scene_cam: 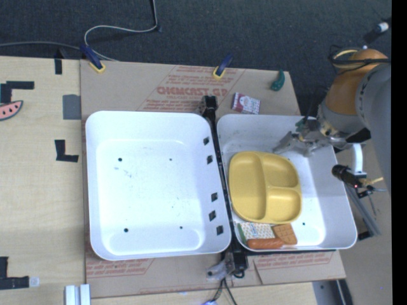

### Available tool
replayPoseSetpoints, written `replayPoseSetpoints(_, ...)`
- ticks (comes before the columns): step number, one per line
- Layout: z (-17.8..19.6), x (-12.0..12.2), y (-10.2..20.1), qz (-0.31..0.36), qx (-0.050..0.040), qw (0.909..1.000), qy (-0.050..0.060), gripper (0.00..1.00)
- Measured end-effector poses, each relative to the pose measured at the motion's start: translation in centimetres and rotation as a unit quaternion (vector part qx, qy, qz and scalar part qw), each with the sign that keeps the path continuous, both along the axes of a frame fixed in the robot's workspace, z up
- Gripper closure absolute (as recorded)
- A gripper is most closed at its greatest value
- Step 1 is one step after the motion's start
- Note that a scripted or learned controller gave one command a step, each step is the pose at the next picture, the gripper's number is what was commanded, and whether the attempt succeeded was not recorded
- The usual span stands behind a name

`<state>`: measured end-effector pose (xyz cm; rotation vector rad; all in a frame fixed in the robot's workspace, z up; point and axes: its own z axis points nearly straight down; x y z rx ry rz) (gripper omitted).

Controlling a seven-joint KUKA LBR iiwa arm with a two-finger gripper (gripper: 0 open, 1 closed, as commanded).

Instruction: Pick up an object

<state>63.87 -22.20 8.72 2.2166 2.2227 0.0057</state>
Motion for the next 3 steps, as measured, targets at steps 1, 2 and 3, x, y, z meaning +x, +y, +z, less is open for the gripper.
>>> replayPoseSetpoints(1, 1.0, 0.0, -0.1, 0.001, -0.0023, 1.0000, -0.001, 1.00)
replayPoseSetpoints(2, 14.0, -2.6, 0.9, -0.001, -0.0017, 1.0000, 0.001, 1.00)
replayPoseSetpoints(3, 13.7, -10.2, 0.1, -0.002, -0.0009, 1.0000, 0.003, 1.00)
